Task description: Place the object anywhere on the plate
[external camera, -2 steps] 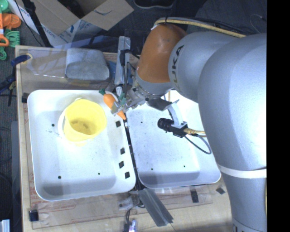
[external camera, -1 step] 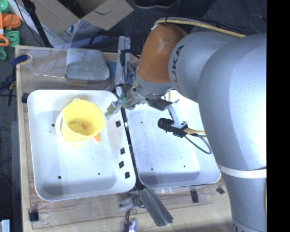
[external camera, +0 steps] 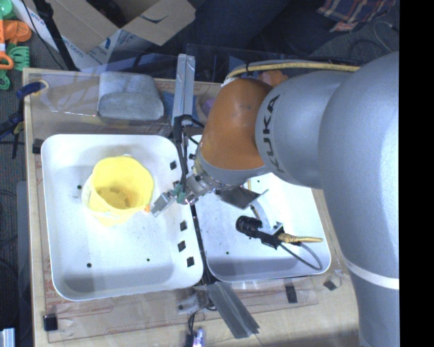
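1. Fingers (external camera: pixel 160 203): drawn together into one narrow grey strip with no gap to be seen, slanting down and to the left over the left bin (external camera: pixel 68 274).
2. Small orange object (external camera: pixel 146 210): at the very tip of the fingers, just beside the lower right rim of the yellow plate (external camera: pixel 121 190). Whether it is pinched between them cannot be told at this size.
3. Gripper (external camera: pixel 152 210): low over the bin floor, close to the wall that the two bins share.
4. Arm (external camera: pixel 305 122): comes in from the right and crosses above the right bin (external camera: pixel 271 276). The orange band (external camera: pixel 234 129) hangs over the shared wall, and the wrist bends down and left.
5. Yellow plate: deep-sided and upright, in the upper middle of the left bin, apart from all four walls.
6. Black clips (external camera: pixel 182 245): a row along the shared wall, below the gripper.
7. Dark specks (external camera: pixel 89 265): a few scattered on the left bin's floor.
8. Grey pad (external camera: pixel 130 97): on the table (external camera: pixel 305 318) beyond the left bin's far rim.
9. Cardboard box (external camera: pixel 129 20): behind the table, at the top.
10. Open room: the left bin's floor below and to the left of the plate is bare white. The arm hides much of the right bin.
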`<state>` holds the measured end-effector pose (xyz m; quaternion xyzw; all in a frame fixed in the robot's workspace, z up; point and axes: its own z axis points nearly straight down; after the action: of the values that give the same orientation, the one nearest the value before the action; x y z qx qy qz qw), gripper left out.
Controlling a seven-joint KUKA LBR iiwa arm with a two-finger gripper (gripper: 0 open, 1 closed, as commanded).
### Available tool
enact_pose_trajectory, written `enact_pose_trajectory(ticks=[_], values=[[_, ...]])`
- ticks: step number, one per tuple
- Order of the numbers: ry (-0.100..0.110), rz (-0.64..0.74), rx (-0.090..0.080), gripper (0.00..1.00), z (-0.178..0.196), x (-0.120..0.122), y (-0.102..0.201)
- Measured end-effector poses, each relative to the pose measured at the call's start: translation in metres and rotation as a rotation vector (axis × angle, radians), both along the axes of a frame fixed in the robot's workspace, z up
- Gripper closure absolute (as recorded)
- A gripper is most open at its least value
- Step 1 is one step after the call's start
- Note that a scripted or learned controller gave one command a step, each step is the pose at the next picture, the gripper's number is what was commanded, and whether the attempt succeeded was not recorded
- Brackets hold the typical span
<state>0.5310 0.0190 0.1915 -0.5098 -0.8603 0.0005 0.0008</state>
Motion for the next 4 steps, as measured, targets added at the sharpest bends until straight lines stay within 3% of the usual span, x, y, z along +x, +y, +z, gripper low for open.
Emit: enact_pose_trajectory(ticks=[1,2,3,4], values=[[0.004,-0.416,-0.001,0.00,-0.001,-0.024,0.033],[0.005,-0.892,-0.002,0.00,-0.039,-0.049,0.088],[0.001,-0.923,0.000,0.00,0.080,-0.021,0.112],[0.005,-1.141,-0.005,0.00,0.034,-0.056,0.156]])
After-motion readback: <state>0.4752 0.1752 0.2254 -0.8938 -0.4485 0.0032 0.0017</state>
